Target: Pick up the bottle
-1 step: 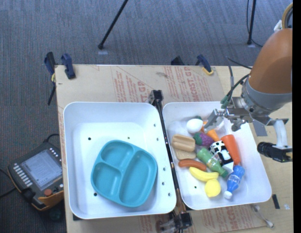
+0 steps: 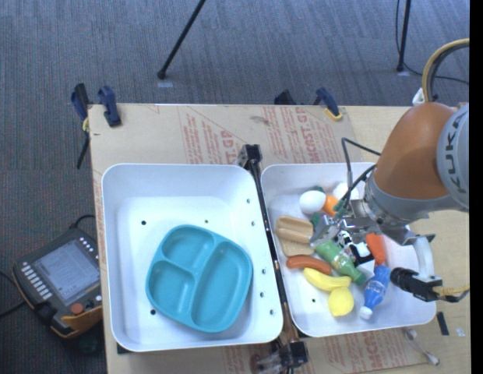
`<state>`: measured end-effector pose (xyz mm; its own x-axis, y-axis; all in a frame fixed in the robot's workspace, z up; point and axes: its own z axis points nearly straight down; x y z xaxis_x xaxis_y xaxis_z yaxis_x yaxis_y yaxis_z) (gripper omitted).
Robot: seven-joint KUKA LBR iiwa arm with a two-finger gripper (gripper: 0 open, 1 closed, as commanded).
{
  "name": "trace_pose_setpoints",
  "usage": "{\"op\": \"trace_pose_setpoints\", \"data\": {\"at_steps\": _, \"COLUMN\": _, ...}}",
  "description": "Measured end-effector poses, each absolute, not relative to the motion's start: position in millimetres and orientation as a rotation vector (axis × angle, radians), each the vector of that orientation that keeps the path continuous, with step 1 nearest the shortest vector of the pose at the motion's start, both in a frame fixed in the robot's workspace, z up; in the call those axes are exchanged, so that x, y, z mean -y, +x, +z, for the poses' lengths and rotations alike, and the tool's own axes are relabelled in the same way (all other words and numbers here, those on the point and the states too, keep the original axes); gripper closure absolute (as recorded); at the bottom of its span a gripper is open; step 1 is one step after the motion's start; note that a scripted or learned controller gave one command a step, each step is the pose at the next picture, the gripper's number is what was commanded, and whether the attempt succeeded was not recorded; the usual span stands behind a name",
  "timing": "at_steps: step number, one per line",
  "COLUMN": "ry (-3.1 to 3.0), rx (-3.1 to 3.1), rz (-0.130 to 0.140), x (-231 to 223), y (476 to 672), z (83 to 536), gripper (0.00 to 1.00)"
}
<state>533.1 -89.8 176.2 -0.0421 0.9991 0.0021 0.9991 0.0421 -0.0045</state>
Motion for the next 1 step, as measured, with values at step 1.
{"op": "trace_pose_setpoints", "data": {"at_steps": 1, "ry": -2.395, "rx": 2.029, "rz": 0.0, "x": 104.0, "y": 539.7, "z": 101.0, "gripper": 0.0}}
